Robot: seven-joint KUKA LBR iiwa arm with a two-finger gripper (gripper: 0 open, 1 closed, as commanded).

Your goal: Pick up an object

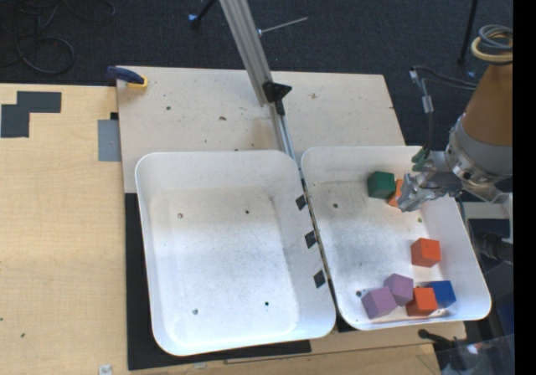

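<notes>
The right bin (352, 231) holds several blocks. A green block (381, 184) lies near its far side, with a small orange piece (393, 197) right beside it. An orange-red cube (425, 252) sits at mid right. Two purple blocks (388, 295), another orange block (424, 300) and a blue block (443, 291) cluster at the near right corner. My gripper (409, 197) hangs low just right of the green block, over the small orange piece. Whether anything sits between its fingers is hidden.
The left bin (167, 197) lies beside the right one, with black clips (311, 239) along the shared rim. A slanted aluminium bar (247, 34) rises behind the bins. A blue and yellow clamp (127, 76) lies at the board's far left corner.
</notes>
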